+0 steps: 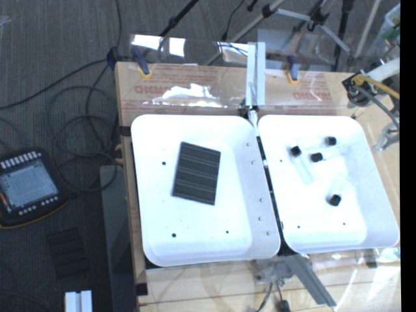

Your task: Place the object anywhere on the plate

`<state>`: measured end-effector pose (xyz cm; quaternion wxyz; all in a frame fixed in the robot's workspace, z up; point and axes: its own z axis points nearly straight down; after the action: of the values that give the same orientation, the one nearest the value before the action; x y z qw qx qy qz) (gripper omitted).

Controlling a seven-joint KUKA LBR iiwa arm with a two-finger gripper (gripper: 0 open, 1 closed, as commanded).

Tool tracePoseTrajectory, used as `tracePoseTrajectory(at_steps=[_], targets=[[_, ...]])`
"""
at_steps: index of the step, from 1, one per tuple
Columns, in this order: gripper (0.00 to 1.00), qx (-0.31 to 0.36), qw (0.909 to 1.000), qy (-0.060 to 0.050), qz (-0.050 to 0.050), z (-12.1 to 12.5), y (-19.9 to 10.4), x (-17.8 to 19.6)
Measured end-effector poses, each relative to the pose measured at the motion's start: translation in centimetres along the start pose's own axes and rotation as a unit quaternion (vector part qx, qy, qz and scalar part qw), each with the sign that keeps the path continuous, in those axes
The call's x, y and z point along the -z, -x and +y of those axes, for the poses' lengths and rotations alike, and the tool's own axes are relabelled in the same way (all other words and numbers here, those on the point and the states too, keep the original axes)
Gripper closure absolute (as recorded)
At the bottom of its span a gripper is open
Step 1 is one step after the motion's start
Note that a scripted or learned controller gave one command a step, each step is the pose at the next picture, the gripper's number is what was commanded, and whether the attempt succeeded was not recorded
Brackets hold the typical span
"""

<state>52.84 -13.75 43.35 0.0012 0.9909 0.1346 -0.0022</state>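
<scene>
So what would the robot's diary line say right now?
left bin: dark ribbed plate flat | right bin: four small black pieces, clear object

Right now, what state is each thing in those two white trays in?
Dark ribbed plate: lying flat in the left bin, slightly turned, nothing on it.
Small black pieces: four, scattered apart in the right bin, none on the plate.
Clear plastic item: lying among them, too faint to identify.

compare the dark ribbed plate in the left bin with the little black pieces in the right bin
The ribbed plate is one large flat rectangle, lying tilted; the black pieces are four tiny blocks, scattered apart. The plate has grooves running along it; the pieces look plain. Both are dark and rest on white bin floors.
</scene>
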Motion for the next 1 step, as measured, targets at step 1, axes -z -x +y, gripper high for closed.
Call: tracePoseTrajectory(at_steps=[1], targets=[[0.00,0.000,1.0000,0.000,0.000,0.00,0.00,0.00]])
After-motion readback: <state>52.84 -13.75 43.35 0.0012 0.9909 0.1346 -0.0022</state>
